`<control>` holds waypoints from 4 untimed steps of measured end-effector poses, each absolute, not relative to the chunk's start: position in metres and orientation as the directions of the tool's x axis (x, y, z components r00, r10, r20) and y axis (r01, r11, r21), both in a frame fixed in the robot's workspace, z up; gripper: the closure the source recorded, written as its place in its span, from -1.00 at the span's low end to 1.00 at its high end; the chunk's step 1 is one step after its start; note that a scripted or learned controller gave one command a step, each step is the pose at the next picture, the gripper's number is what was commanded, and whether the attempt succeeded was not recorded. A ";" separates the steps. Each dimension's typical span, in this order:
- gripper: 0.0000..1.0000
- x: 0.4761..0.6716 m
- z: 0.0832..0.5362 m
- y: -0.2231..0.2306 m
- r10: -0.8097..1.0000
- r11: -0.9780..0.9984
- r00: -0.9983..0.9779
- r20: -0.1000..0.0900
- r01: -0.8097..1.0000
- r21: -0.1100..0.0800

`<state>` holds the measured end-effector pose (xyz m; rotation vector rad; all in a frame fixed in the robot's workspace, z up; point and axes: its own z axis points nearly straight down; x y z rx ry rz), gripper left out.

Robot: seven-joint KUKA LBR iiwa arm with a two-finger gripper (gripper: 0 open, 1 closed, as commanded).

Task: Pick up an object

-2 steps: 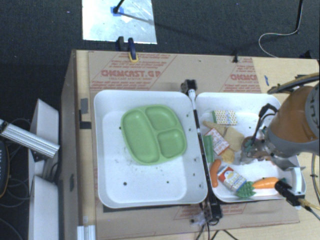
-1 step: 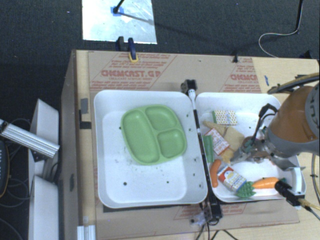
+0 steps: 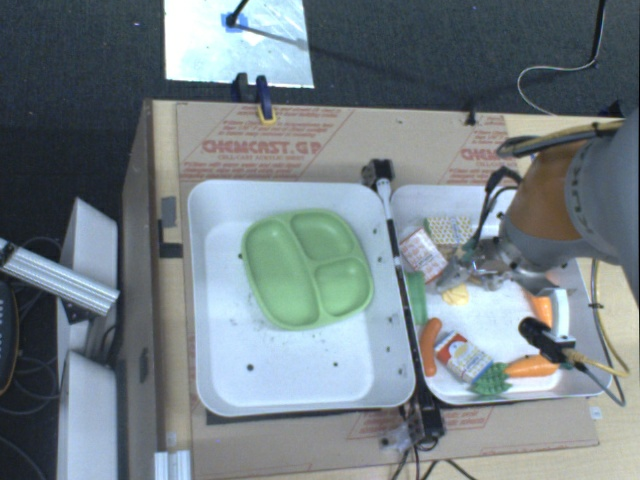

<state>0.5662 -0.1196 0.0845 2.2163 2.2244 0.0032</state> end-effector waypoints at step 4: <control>1.00 0.670 0.213 -0.103 1.000 0.007 -0.007 -0.001 1.000 0.008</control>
